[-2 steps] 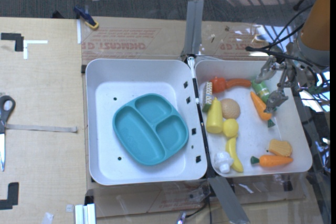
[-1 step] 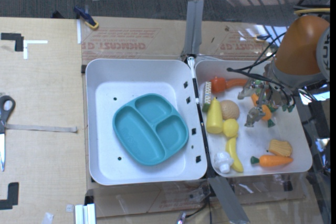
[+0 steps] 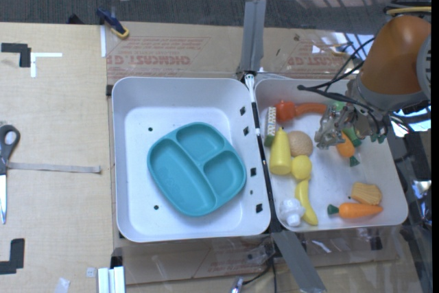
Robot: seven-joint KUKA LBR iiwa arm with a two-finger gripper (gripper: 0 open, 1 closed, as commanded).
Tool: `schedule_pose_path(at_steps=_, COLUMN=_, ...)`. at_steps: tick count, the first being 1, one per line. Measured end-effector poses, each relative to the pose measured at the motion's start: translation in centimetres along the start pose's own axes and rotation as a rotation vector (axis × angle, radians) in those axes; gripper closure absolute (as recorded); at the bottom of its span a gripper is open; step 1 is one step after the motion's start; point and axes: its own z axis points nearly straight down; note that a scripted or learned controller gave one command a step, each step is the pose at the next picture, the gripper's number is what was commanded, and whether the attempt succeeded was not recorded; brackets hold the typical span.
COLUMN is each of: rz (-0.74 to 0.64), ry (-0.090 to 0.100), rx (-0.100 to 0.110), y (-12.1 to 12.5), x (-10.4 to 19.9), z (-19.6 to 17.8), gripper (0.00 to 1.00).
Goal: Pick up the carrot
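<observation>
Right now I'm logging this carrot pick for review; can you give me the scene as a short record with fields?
left bin: holds a teal divided plate
right bin: holds toy food
carrot: lies near the right bin's front right corner, beside a tan cracker-like piece
second carrot-like piece: small, orange, at the gripper
gripper: over the right bin's back half, apart from the front carrot
other food: yellow corn, banana

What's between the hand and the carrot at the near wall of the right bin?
Nothing visible blocks it. The hand hangs farther back in the right bin; the carrot lies by the front wall. A tan ridged piece sits against the carrot's far side and may crowd a grasp.
</observation>
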Motion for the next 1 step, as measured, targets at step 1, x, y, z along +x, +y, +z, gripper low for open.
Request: schedule_pose_path(at_steps=1, rz=-0.237, ry=0.005, rx=-0.003, y=-4.89, x=11.51, z=1.87, gripper=1.0)
